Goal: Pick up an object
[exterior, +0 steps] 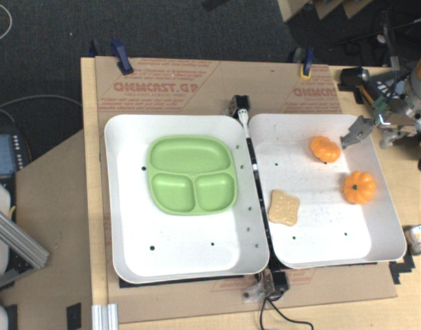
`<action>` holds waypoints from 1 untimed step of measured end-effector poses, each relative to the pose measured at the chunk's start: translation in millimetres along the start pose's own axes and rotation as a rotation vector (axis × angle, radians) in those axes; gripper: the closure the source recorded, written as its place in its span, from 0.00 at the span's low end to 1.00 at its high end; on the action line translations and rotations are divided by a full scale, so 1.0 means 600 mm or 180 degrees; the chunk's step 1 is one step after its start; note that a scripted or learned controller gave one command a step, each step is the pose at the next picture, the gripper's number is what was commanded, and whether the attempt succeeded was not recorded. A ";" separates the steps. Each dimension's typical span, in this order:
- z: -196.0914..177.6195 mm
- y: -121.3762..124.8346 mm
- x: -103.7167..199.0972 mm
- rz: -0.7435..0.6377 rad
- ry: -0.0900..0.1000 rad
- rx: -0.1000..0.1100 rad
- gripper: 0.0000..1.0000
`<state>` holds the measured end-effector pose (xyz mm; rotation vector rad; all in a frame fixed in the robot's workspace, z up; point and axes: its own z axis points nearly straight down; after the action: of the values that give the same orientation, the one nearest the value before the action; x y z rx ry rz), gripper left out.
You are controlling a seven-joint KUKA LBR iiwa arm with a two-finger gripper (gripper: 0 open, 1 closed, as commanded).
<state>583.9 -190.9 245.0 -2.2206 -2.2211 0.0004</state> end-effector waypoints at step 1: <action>0.276 0.065 -0.046 -0.0007 0.0048 -0.0002 0.00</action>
<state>622.8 -218.2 79.3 -2.2107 -2.2164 -0.0169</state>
